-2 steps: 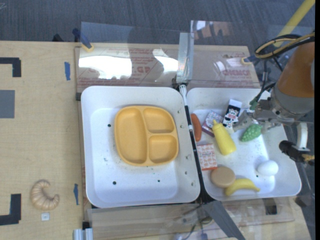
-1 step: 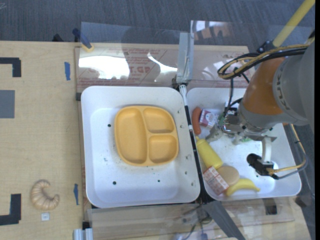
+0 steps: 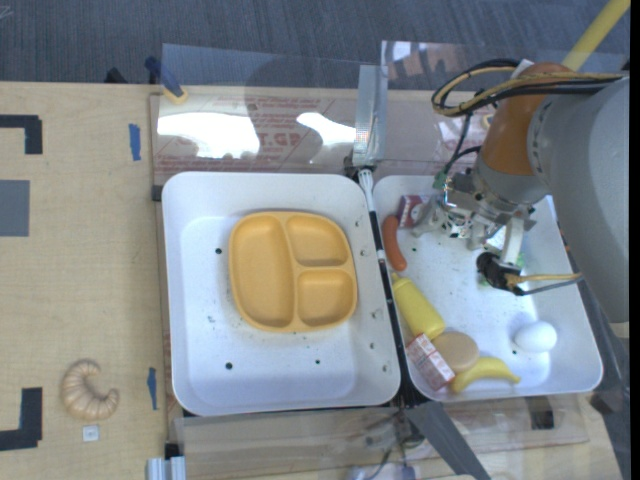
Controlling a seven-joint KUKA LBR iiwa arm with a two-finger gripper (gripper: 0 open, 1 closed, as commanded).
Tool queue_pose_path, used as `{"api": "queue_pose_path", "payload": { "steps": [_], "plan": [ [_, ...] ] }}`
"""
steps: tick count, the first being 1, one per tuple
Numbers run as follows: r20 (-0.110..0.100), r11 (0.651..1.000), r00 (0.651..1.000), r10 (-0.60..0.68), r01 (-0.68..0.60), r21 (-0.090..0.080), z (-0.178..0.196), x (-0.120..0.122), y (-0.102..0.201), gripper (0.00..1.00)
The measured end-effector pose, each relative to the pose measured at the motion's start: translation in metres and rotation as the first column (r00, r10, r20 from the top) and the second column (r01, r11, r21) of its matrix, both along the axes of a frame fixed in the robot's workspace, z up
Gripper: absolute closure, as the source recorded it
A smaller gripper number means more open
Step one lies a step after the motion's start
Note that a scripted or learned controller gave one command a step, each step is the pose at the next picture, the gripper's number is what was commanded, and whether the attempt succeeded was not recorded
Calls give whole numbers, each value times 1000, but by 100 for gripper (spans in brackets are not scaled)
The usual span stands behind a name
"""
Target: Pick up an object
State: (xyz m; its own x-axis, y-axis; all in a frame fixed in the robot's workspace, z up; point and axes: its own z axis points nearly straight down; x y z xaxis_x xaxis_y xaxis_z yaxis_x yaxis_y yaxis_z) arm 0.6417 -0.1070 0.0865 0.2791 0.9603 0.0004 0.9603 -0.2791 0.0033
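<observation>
My gripper (image 3: pixel 452 218) hangs low over the far part of the right bin (image 3: pixel 570 368), on the grey arm with its orange band. A small dark red packet (image 3: pixel 410 209) lies just left of it, close to the bin's far left corner. An orange sausage (image 3: pixel 395 242) lies along the left wall. Nearer the front are a yellow squeeze bottle (image 3: pixel 418 308), a red and white box (image 3: pixel 431 361), a tan round disc (image 3: pixel 459 348), a banana (image 3: pixel 487 373) and a white egg (image 3: pixel 535 336). I see nothing between the gripper's tips.
The left bin (image 3: pixel 190 298) holds a yellow divided plate (image 3: pixel 293 270). A croissant (image 3: pixel 90 388) lies on the wooden bench at the front left. A clear panel (image 3: pixel 260 118) stands behind the bins.
</observation>
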Motion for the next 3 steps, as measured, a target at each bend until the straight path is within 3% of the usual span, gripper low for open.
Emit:
{"api": "queue_pose_path", "payload": {
  "steps": [1, 2, 3],
  "plan": [
    [-62, 996, 995, -82, 84, 34, -1, 21, -66, 0],
    [-59, 995, 994, -94, 96, 18, 5, 18, -75, 100],
    [-61, 995, 994, -90, 92, 26, 5, 19, -71, 0]
  ]
}}
